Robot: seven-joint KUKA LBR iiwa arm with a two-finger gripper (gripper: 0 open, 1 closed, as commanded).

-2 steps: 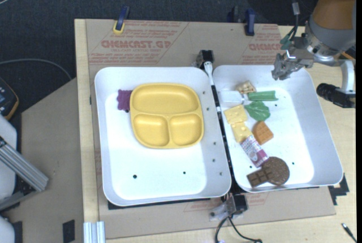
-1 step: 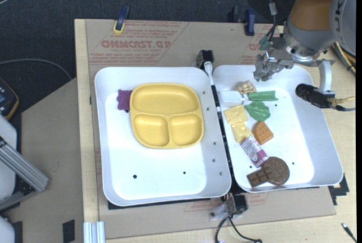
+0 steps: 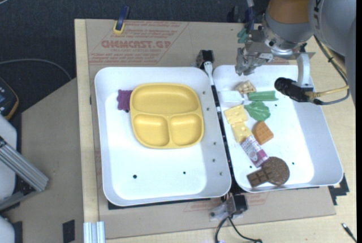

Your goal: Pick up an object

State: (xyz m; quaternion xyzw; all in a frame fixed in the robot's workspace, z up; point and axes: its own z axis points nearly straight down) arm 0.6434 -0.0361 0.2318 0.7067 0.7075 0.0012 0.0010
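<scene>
Starting at the left, you've got the left bin (image 3: pixel 113 168) w/ a yellow divided tray (image 3: pixel 167 113) sitting in it and a purple item (image 3: pixel 123 99) tucked against the tray's left edge, partly hidden. Nothing there looks touched. Move right across the divider to the right bin (image 3: pixel 317 140): that's where the loose pickables are, clustered toward its left half. You'll see a small tan piece (image 3: pixel 245 87) near the top, a green piece (image 3: pixel 259 109) just beside it, yellow cheese-like slabs (image 3: pixel 236 116), an orange cracker (image 3: pixel 262 133), a purple-pink packet (image 3: pixel 253 150) and a brown cookie (image 3: pixel 275 171) near the front rim. All lie flat in the bin, so nothing's lifted; the pick isn't done yet, whole grasp + lift left, I'd judge. Above the bin's top-left corner the gripper (image 3: pixel 247 66) hangs, pointing down, just over the tan piece, apparently clear of it. Can't tell its state from this angle. Arm comes in from upper right, orange band above the wrist, wrist near vertical.
</scene>
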